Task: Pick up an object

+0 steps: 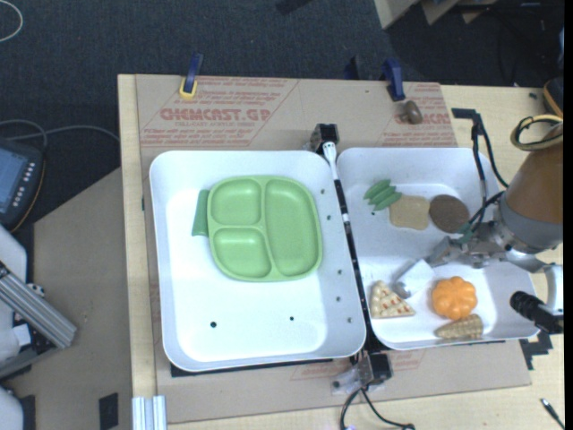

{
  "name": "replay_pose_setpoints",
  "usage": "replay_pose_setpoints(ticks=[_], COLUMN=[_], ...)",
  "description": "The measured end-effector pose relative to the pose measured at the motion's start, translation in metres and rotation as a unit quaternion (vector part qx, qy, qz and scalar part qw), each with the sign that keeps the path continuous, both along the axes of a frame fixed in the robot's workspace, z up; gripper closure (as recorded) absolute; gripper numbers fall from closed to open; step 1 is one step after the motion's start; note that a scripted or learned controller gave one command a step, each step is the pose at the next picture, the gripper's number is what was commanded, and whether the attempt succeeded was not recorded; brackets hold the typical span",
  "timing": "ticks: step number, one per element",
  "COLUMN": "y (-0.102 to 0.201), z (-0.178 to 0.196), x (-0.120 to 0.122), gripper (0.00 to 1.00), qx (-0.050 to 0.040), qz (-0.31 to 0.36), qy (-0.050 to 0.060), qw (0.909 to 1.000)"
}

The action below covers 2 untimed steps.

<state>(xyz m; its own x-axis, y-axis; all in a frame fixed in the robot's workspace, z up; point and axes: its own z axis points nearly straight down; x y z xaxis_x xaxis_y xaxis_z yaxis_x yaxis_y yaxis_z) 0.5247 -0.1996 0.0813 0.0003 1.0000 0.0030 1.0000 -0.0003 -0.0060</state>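
Cardboard-topped bench, two white bins. Right bin (358,240): pizza slice (391,301), orange pumpkin (454,296), others. Gripper (403,285) low beside pizza, fingers narrow, holding nothing visible. Pick not yet done.

Even, soft overhead light; the white bins (179,267) read bright with mild glare and faint shadows. Focus is slightly soft throughout, and the dark floor (89,25) is dim and grainy.

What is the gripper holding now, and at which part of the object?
Nothing is visibly held. The gripper is low in the right bin, just above the pizza slice, with no object between its fingers.
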Motion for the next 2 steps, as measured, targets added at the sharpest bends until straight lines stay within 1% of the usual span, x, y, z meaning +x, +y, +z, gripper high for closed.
replay_pose_setpoints(ticks=[1, 2], y=[-0.001, 0.009], z=[0.014, 0.069], x=[0.001, 0.0], gripper=[1.0, 1.0], qx=[-0.0018, -0.0026], qz=[-0.001, 0.001], qy=[-0.003, -0.005], qw=[1.0, 1.0])
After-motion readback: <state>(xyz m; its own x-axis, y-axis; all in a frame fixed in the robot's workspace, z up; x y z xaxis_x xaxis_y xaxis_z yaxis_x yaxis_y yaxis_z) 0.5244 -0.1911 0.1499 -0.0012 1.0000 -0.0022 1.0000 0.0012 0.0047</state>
